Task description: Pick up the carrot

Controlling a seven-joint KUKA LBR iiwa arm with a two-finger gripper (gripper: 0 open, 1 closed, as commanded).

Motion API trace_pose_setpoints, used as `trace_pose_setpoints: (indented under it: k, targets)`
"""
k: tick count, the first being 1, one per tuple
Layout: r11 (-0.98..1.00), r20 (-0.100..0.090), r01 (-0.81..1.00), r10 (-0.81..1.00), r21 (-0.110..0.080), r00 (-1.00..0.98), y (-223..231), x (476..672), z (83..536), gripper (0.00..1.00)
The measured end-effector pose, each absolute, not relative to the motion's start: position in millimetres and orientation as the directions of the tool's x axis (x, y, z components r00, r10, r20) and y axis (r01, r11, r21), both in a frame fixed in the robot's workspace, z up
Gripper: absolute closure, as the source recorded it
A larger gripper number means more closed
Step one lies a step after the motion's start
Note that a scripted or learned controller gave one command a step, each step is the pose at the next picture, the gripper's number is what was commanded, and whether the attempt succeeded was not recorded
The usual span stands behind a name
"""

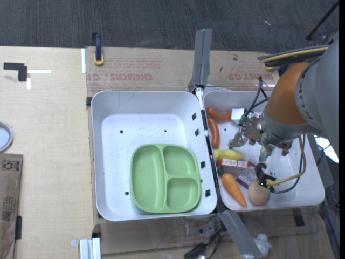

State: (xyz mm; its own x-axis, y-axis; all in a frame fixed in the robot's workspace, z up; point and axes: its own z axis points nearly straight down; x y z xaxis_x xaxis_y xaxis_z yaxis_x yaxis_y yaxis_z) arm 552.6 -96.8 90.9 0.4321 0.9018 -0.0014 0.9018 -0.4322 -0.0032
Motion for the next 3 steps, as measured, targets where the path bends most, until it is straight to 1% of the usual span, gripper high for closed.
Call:
trace_pose_setpoints:
  k: [1,2,3]
  targets:
    - [-0.387,-0.002,0.922,0.922,-0.004,0.387,-64,488.7,190,0.0]
    - [-0.235,-0.001,0.972,0.972,-0.004,0.235,-58,477.3,190,0.0]
    - [-0.136,0.0,0.991,0.991,-0.002,0.136,-96,477.0,100,0.0]
